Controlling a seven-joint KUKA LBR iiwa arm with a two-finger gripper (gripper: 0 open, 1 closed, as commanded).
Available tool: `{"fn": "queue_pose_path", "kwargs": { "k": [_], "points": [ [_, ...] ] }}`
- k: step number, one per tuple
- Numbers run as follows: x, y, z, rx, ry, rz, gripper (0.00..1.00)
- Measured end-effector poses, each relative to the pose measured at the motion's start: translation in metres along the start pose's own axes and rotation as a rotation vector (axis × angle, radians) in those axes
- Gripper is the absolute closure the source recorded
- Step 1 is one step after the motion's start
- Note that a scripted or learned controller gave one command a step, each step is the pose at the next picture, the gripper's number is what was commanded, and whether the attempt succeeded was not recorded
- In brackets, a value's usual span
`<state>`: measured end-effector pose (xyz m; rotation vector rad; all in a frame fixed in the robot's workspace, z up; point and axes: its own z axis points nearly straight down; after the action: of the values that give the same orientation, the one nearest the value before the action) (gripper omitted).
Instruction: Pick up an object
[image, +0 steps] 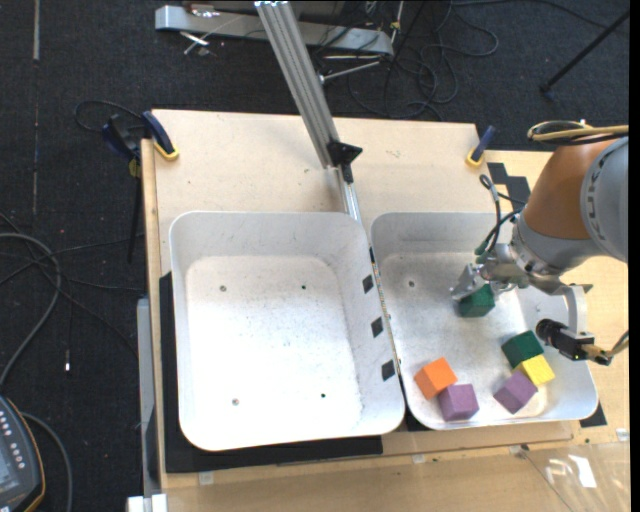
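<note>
The arm (575, 215) reaches into the right bin (420, 235), the 1 holding all the blocks. Its gripper (478, 290) sits directly over a dark green block (477, 302), touching or nearly so; whether the jaws are spread or closed on it I cannot tell. Below and right of the gripper lie 5 more: green block (520, 348), yellow block (538, 370), 2 purple, 1 orange.

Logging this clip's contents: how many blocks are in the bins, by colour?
Green: 2, one at the hand, one lower right
Purple: 2
Orange: 1
Yellow: 1
Total: 6, all in the right bin
</note>
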<state>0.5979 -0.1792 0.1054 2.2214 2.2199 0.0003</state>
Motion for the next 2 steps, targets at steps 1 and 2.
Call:
{"fn": "queue_pose_path", "kwargs": {
  "k": [1, 2],
  "points": [
    [0.077, -0.004, 0.008, -0.003, 0.002, -0.008, 1.0],
    [0.156, -0.027, -0.095, -0.007, 0.002, -0.01, 1.0]
  ]
}}
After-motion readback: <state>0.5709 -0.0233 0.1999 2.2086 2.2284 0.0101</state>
